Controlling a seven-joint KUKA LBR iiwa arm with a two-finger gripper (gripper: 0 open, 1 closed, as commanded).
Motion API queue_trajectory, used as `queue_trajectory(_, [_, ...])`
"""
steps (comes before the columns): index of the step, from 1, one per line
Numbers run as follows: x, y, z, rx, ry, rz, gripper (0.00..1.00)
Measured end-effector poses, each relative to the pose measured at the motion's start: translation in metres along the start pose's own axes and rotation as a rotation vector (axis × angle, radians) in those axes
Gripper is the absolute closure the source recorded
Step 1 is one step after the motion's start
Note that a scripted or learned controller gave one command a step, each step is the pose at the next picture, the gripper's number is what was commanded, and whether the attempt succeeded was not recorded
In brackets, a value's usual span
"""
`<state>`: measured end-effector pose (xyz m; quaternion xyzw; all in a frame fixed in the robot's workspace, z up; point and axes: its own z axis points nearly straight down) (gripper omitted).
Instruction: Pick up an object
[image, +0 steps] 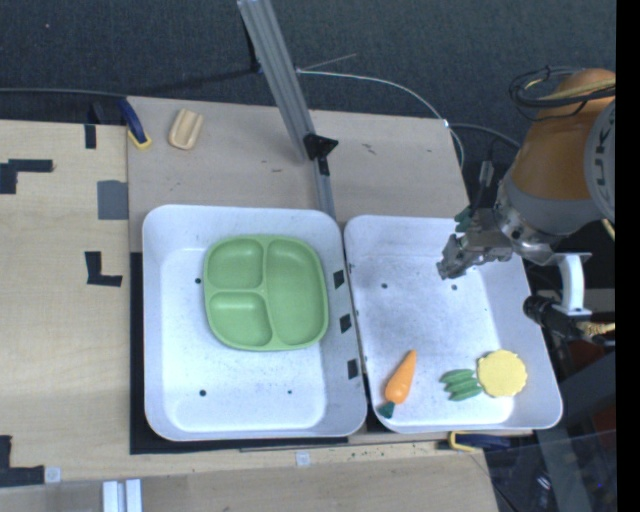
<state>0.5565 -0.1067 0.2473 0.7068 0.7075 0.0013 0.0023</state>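
Note:
In the right bin (430, 330) an orange toy carrot (401, 376) lies near the front left corner. A yellow toy pineapple (498, 374) with green leaves rests at the front right. My gripper (452, 266) hangs over the back right part of this bin, well apart from both toys. Nothing shows between its dark fingers. A green divided plate (266, 292) lies in the left bin (170, 340).
A grey metal pole (285, 85) slants across the bench behind the bins. A small tan block (185, 129) lies at the back left of the bench. The arm's orange band (565, 140) stands over the right bin's far right side.

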Motion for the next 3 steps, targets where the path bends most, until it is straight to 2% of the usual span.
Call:
queue_trajectory(1, [0.055,0.007,0.014,0.008,0.003,-0.005,1.0])
queue_trajectory(3, [0.165,0.027,0.035,0.007,0.003,-0.006,1.0])
